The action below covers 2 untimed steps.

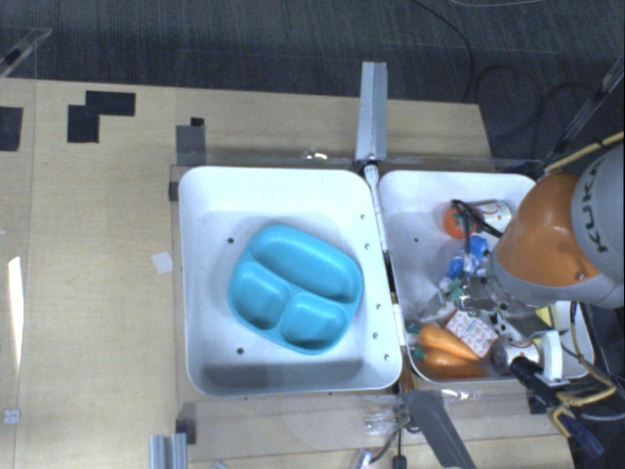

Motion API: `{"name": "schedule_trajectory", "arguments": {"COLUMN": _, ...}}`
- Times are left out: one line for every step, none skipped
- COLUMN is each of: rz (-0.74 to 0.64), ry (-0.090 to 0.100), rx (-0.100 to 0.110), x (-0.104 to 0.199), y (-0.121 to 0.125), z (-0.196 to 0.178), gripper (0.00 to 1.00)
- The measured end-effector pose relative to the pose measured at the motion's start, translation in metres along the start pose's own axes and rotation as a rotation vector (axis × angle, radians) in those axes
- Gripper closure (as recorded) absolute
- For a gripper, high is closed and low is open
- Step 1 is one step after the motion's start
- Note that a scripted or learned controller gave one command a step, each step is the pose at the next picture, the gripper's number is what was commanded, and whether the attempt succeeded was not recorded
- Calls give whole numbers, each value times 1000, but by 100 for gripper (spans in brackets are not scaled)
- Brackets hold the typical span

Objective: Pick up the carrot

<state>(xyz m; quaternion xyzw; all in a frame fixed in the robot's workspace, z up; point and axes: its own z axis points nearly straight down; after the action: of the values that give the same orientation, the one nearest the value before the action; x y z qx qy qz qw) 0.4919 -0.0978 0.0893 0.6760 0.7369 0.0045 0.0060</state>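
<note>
Single fixed camera above bench [88, 262], looking down at slant; both white bins [200, 291] in frame, dark floor at far edge, arm [552, 237] entering from right.

Grey arm with orange band [552, 237] covers right part of right shallow white bin [410, 213], runs off right picture edge. Gripper [471, 301] buried in wrist cabling, too cluttered to read. Orange tapered carrot [441, 340] at bin's near edge partly under red-and-white checked packet [473, 332]. Small blue items [467, 262] too small to identify. Round orange-red object [455, 223] half hidden behind black cable.
</note>
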Motion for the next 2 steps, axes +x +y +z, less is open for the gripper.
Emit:
{"name": "schedule_trajectory", "arguments": {"rz": -3, "ry": -1, "rx": -8, "x": 1, "y": 4, "z": -11, "gripper": 100}}
{"name": "schedule_trajectory", "arguments": {"rz": -3, "ry": 2, "rx": 11, "x": -51, "y": 57, "z": -77, "gripper": 100}}
